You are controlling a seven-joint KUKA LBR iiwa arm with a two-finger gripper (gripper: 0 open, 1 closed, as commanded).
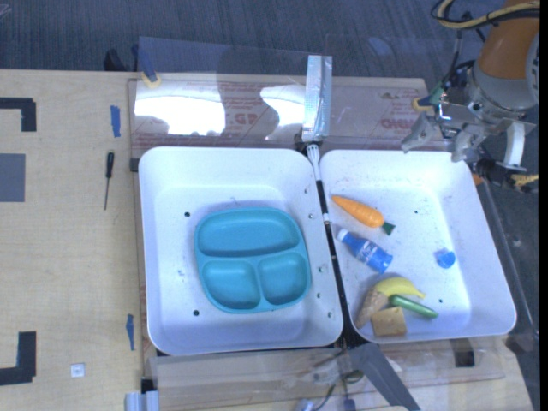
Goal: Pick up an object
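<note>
The right bin (479,221) holds an orange carrot (360,211), a small blue bottle (366,251), a yellow banana (396,289) with a green piece (415,307) beside it, a tan block (388,321) and a small blue piece (444,259). My gripper (462,139) hangs at the arm's end above the far right corner of that bin, well apart from all the objects. Nothing shows between its fingers.
The left bin (163,187) carries a teal divided tray (252,258). A clear panel with a metal post (316,97) stands behind the bins. A screwdriver (108,178) lies on the wooden bench to the left. Yellow cables (467,7) loop near the arm.
</note>
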